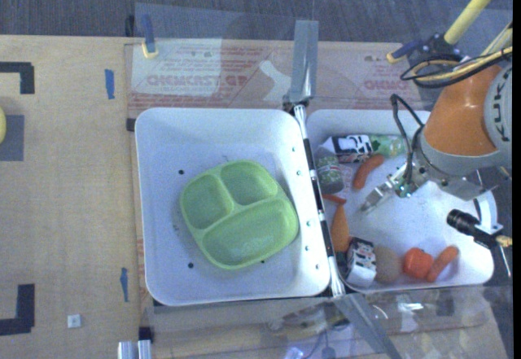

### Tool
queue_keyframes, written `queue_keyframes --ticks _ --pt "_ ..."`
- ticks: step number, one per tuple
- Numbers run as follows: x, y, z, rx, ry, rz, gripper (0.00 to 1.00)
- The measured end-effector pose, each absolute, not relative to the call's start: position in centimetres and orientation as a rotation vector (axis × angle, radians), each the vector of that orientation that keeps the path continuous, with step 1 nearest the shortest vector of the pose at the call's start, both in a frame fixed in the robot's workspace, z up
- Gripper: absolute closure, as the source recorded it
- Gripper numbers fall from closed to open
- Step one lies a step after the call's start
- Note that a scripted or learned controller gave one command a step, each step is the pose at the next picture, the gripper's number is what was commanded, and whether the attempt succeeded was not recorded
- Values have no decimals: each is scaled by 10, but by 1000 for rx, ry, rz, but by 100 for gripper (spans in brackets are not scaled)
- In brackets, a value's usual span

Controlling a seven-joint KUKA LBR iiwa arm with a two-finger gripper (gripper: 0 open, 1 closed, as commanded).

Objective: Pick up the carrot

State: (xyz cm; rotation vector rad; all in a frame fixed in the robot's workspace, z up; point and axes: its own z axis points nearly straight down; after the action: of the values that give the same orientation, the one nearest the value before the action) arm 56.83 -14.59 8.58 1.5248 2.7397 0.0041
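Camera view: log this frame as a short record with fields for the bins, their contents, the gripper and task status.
left bin: white bin with a green divided plate lying flat in it
right bin: white bin with several small items, some orange
carrot candidates: orange piece by the divider; orange piece near the top; orange piece at the lower right; which is the carrot is unclear
gripper: gripper above the right bin, nothing seen between its fingers
task status: carrot not picked up

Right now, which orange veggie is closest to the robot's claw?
The slanted orange piece by the green bottle, just up-left of the gripper. The others lie farther: one by the divider, two at the bottom.
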Motion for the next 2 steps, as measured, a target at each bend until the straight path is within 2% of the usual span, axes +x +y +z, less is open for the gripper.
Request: queue_keyframes --ticks 1,2 --pt "633 -124 85 1754 2600 1 0" --pt "635 -124 94 1750 2599 1 100"
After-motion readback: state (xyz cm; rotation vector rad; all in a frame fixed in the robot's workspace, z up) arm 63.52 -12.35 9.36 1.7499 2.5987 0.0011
